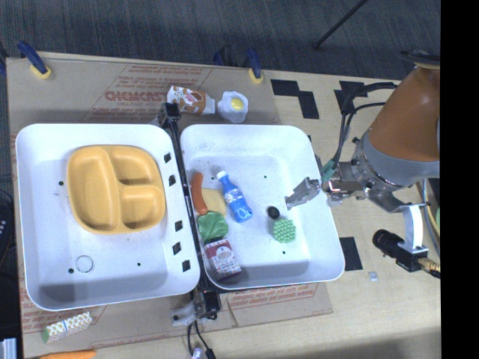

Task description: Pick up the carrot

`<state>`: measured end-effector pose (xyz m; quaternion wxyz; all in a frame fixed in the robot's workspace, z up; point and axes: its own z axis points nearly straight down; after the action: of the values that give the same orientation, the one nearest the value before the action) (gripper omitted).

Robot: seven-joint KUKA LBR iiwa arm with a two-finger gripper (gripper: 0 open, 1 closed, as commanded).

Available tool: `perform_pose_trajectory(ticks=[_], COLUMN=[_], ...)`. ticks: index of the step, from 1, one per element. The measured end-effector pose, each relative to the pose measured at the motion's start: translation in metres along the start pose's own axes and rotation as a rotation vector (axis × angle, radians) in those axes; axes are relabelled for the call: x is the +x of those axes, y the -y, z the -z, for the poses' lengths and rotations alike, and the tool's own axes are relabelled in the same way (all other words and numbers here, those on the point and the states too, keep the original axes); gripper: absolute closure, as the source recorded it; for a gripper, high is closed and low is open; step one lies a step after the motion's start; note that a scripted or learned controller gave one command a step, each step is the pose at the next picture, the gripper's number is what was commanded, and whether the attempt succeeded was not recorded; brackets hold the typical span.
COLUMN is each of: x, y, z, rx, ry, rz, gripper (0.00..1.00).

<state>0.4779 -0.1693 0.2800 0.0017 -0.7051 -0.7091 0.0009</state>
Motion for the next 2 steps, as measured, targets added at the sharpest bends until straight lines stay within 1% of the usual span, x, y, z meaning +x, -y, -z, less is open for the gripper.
perform_pose_trajectory(ticks=[1,2], x=[0.084,0.161], y=[-0.008,-0.047], z=[-0.082,-0.089], rx=[0.002,0.001], ry=[0.0,0.001], rz=[0.009,0.032], gripper=[0.0,0.0])
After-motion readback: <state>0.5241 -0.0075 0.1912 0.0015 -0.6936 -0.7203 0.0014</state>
